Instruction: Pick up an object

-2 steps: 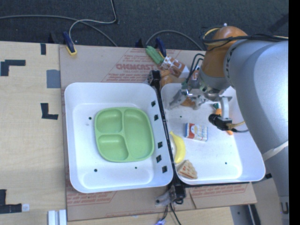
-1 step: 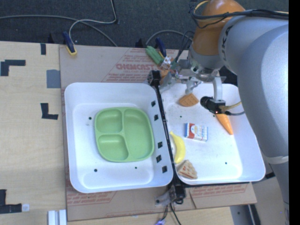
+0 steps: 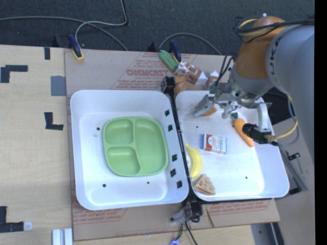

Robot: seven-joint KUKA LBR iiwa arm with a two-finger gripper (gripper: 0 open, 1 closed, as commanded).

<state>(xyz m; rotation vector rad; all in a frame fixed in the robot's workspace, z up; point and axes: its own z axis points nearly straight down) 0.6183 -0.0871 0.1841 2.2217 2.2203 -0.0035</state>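
My gripper (image 3: pixel 214 108) hangs over the back left part of the right bin (image 3: pixel 265 185), fingers spread apart. A small orange-brown object (image 3: pixel 209 112) lies right by the left finger (image 3: pixel 201 106); I cannot tell whether it is touched. An orange carrot (image 3: pixel 242 130) lies just right of the gripper. In the middle of the bin lies a small blue, red and white box (image 3: pixel 213 143). A yellow banana (image 3: pixel 194 160) rests against the bin's left wall, and a toast-coloured wedge (image 3: pixel 205 185) lies near the front.
The left bin (image 3: pixel 84 137) holds a green divided plate (image 3: pixel 135 146). Behind the bins, on the cardboard, stand a brown packet (image 3: pixel 188 74) and a green clamp (image 3: pixel 168 59). Cables run across the dark floor at the back.
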